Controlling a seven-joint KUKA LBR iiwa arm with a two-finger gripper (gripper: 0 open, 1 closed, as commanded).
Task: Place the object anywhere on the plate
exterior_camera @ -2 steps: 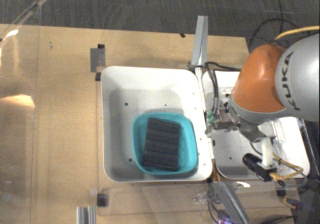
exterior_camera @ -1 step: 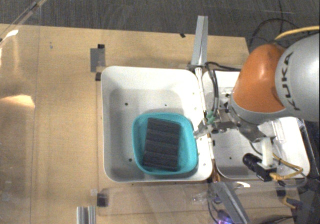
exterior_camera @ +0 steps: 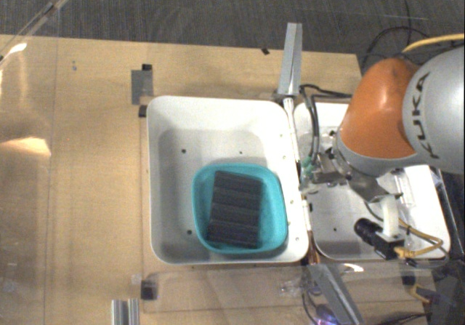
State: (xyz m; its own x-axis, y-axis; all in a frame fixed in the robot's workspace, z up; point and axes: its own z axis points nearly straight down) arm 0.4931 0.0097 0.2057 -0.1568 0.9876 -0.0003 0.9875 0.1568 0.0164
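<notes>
The arm (exterior_camera: 396,109) sits closest to the lens, its orange band and grey shell bulging over the right bin (exterior_camera: 341,233) and blocking your sight of most of what lies under it. Below that bulk you can make out the wrist hardware and a hint of the gripper (exterior_camera: 314,171), low against the divider between the two bins; from this angle you cannot tell whether it is open, closed or gripping anything, so don't assume a grasp. To the gripper's far side, across the divider, lies the left bin (exterior_camera: 163,171), and in it the teal plate (exterior_camera: 275,203) rests toward the near wall. A dark ridged object (exterior_camera: 234,207) lies flat on the plate, well inside its rim and apart from the gripper. Judged from this, the object looks already placed. Your risks from here: the gripper hangs just beside the bin wall, so a careless lift or swing could clip the rim and jolt the bin; a renewed reach toward the plate could shove the object off or tip the plate. Farther back, the bench (exterior_camera: 87,171) carries only brackets and a clear panel.
</notes>
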